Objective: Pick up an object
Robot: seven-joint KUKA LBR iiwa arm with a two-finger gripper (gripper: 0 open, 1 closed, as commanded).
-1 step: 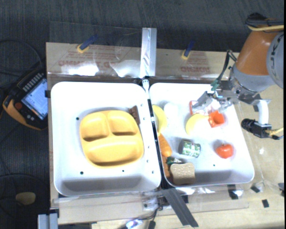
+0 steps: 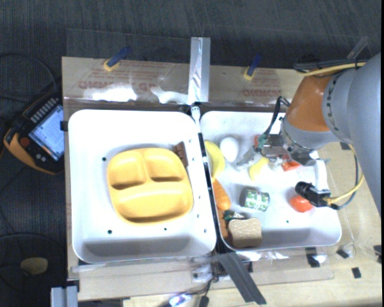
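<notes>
Overhead, the counter [image 2: 77, 69] carries 2 shallow white bins side by side. The left bin [image 2: 89, 235] holds 1 big yellow divided tray [image 2: 150, 184], lying flat in its middle with a small brown item [image 2: 180, 151] at its upper right corner. The right bin [image 2: 326, 232] holds the clutter: a yellow rounded piece [image 2: 215, 157] against the dividing wall, an orange carrot-like piece [image 2: 221, 197] below it, a brown bread-like block [image 2: 246, 232] in the lower left corner, a green-labelled can [image 2: 256, 200] on its side near the middle, a white egg-like ball [image 2: 229, 148] toward the top, and a small red piece [image 2: 299, 203] toward the right.

The arm [image 2: 355, 107] comes in from the right, its orange band above the wrist, and the fingers [image 2: 267, 153] sit low in the upper middle of the right bin. Whether they are spread or pressed together cannot be told; nothing is clearly seen between them.

A small pale yellow piece [image 2: 258, 169] lies just below and slightly left of them, seemingly the nearest candidate. The egg-like ball is just beside them to the left, and the can farther down, its long axis running roughly left to right. Likely the pick turns on a short drop toward the yellow piece.
</notes>
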